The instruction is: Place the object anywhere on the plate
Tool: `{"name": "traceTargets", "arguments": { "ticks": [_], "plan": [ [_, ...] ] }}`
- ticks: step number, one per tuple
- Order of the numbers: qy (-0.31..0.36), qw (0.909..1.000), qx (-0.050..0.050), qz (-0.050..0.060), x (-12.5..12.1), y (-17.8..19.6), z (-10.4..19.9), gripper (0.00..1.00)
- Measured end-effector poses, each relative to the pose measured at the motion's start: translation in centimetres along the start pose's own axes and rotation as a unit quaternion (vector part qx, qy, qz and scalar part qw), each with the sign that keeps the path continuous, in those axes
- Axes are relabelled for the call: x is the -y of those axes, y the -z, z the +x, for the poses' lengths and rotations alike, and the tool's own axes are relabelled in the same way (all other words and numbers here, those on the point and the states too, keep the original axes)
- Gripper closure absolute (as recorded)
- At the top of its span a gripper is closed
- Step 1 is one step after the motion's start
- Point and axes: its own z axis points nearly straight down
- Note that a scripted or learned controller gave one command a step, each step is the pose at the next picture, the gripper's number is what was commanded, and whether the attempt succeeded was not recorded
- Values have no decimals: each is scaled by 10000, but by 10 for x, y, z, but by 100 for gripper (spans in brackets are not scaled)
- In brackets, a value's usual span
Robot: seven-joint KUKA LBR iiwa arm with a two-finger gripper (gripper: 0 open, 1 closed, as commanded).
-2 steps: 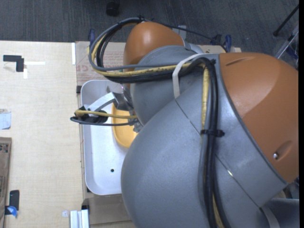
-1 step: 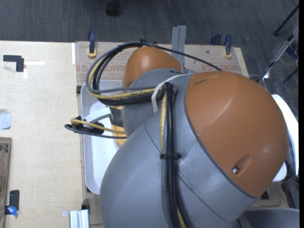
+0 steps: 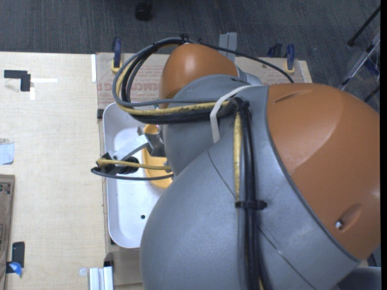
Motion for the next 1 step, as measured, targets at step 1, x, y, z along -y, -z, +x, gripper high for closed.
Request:
{"name": "traceTargets", "arguments": {
  "ticks": [1],
  "plan": [
    [-719, 9974, -14, 2, 0, 60, -2, 100]
  ]
}}
